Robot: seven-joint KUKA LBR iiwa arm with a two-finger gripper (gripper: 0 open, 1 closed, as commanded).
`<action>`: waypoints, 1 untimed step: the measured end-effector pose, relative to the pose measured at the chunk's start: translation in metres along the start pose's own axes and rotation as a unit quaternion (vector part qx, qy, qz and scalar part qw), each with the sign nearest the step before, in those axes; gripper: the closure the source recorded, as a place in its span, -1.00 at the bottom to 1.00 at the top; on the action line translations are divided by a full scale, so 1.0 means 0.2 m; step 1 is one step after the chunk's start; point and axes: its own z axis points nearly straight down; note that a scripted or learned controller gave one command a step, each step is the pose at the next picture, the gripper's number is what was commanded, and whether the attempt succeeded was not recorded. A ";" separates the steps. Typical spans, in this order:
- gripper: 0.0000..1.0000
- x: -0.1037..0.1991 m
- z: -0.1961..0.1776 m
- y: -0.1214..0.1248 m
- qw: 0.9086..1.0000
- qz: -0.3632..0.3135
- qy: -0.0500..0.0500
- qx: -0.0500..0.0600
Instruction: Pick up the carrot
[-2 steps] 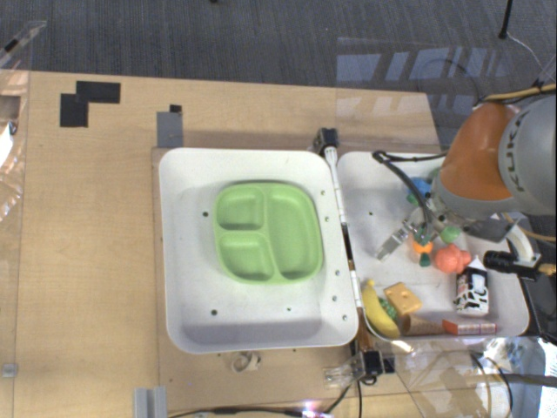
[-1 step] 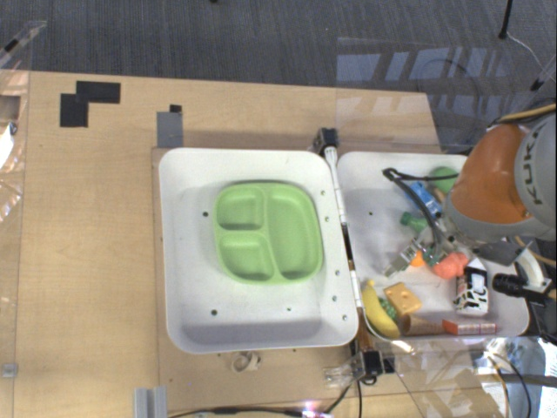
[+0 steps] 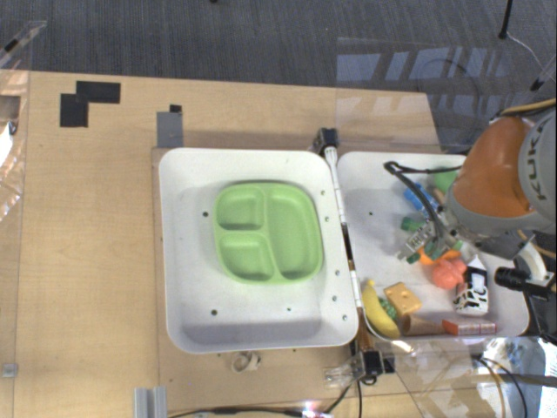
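Observation:
The carrot (image 3: 432, 253) is a small orange piece with a green top (image 3: 410, 225), lying in the middle of the right bin (image 3: 374, 168). My gripper (image 3: 418, 244) is down in that bin, right over the carrot's left end and touching or nearly touching it. The gripper's metal body hides part of the carrot. The grey arm with its orange band reaches in from the right edge.
Close by in the right bin lie a pink-orange round fruit (image 3: 450, 273), a cow-patterned item (image 3: 471, 298), a banana (image 3: 379, 307), a yellow cheese block (image 3: 403, 300), a brown stick (image 3: 426, 325) and a blue item (image 3: 416, 197). The left bin (image 3: 183, 233) holds a green divided plate (image 3: 265, 233).

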 end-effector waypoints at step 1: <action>-1.00 0.00 0.00 0.00 1.000 0.000 0.000 0.000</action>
